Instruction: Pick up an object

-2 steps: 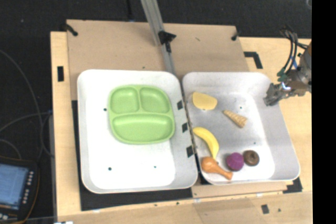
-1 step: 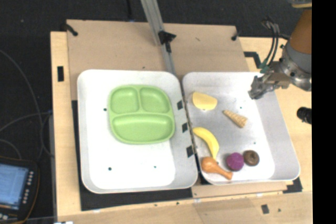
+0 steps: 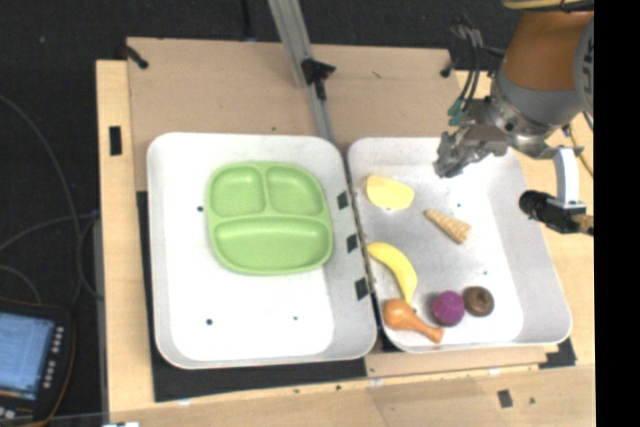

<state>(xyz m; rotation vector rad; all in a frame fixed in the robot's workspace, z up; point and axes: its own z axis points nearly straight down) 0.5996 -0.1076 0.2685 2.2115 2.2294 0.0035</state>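
My gripper [image 3: 450, 163] hangs over the back of the right bin [image 3: 525, 215], above and right of a pale yellow lemon-shaped piece [image 3: 388, 194]. Nothing shows between its fingers. Below it lies a tan ice cream cone [image 3: 447, 225]. A yellow banana [image 3: 394, 266] lies nearer the front by the bin's left wall. Along the front sit an orange gourd-shaped toy [image 3: 409, 317], a purple ball [image 3: 447, 307] and a brown doughnut [image 3: 479, 300].
The left bin [image 3: 180, 315] holds a green divided plate [image 3: 270, 218]. A grey metal post [image 3: 285, 5] slants up from between the bins at the back. Bare bin floor lies to the right of the cone.
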